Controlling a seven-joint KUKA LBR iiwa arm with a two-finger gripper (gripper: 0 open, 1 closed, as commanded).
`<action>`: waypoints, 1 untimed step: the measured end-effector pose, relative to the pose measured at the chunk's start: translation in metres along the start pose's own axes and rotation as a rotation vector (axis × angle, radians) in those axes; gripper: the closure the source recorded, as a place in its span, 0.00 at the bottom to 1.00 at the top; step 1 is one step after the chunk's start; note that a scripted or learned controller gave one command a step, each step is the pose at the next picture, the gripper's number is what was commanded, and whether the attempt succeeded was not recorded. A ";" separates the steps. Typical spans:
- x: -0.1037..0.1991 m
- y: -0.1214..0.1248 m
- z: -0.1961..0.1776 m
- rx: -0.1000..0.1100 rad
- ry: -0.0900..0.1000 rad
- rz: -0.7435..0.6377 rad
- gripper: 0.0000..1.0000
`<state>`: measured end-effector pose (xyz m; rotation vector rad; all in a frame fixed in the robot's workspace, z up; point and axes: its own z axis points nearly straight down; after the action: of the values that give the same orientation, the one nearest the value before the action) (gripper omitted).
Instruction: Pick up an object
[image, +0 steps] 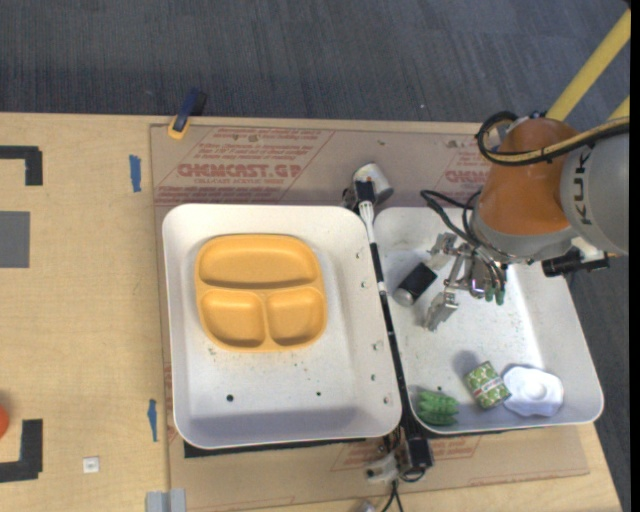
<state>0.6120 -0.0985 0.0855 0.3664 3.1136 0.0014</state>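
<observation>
The arm reaches in from the right and the gripper (452, 290) hangs low over the right bin (560, 330), in its upper half, with the orange band of the wrist above it; whether it is spread or pressed together I cannot tell, the metal parts blur into one tangle, and nothing reads clearly as pinched. The nearest candidate is the small dark cylinder (412, 282), lying just beside the gripper on its left, toward the wall shared with the left bin (200, 400). Its long axis runs on a slant, from upper right down to a pale cap end at lower left, so in my judgement any close would need to go across that slant, not along it. The other pieces sit well apart along the bin's near edge: a green leafy lump (436, 405), a green-and-white patterned packet (482, 384) and a white rounded object (531, 389) touching that packet's right side. The left bin carries a yellow divided tray (262, 290) (three compartments, well away from the gripper). As for writing, the brown board (250, 165) under the bins shows red print reading roughly "CHEMCAST", with smaller lines too fine to make out.
</observation>
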 end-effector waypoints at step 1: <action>0.097 -0.042 -0.020 0.001 0.005 0.069 0.00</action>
<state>0.5076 -0.1165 0.1048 0.4743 3.1045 0.0007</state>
